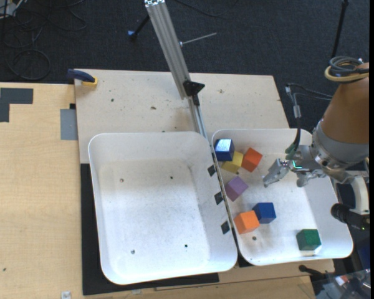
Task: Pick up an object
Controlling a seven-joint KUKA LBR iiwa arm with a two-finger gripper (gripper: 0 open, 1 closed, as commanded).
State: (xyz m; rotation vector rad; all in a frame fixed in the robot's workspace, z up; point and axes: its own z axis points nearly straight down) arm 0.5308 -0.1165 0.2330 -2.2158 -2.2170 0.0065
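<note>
two white bins [153, 266] on a pale wood desk [31, 185], and in the right one: blue-and-white cube [224, 148], yellow cube [233, 162], two orange cubes [252, 159], purple cube [237, 187], blue cube [265, 212], green cube [308, 239].

— What are the two bins made of?
— The left bin [112, 161] and right bin [336, 245] look like smooth white plastic, faintly speckled.
— And the bench [137, 101]?
— Pale matt wood, a bit scuffed.
— The blocks?
— Matt painted, like the green block [308, 239] near right.
— That far slanted bar [169, 42]?
— Brushed grey metal. The gripper [285, 170] also looks metallic.
</note>
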